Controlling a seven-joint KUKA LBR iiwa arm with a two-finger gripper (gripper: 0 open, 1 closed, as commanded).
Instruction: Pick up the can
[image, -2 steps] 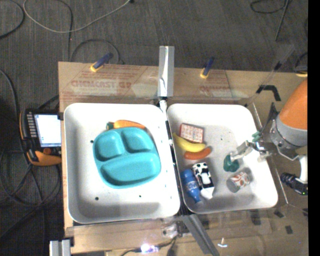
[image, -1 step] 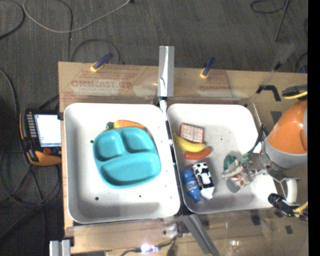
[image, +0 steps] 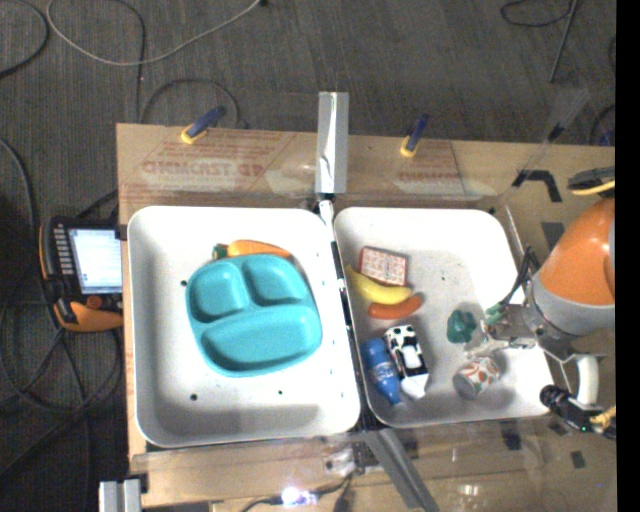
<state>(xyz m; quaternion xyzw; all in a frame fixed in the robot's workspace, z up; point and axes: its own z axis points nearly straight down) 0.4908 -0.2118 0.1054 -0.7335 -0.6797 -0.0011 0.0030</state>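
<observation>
Grey metal gripper (image: 497, 330) is seen low over the right white bin (image: 440, 222), though whether it is spread or pressed together cannot be told. Just below it, the small red-and-white patterned can (image: 476, 376) is lying on the bin floor, with a dark green rounded object (image: 461, 324) beside the gripper.

The can (image: 476, 375) is a small, short cylinder with a pale silvery-white body marked with reddish-orange patches, though any label print is too blurred to read. It lies tipped over on its side on the floor of the right bin (image: 440, 222), with one round end turned toward the lower left. It sits in the bin's lower right part, near the front wall, well apart from the black-and-white cow-patterned item (image: 406, 352) to its left and just below the small teal object (image: 461, 325).
</observation>
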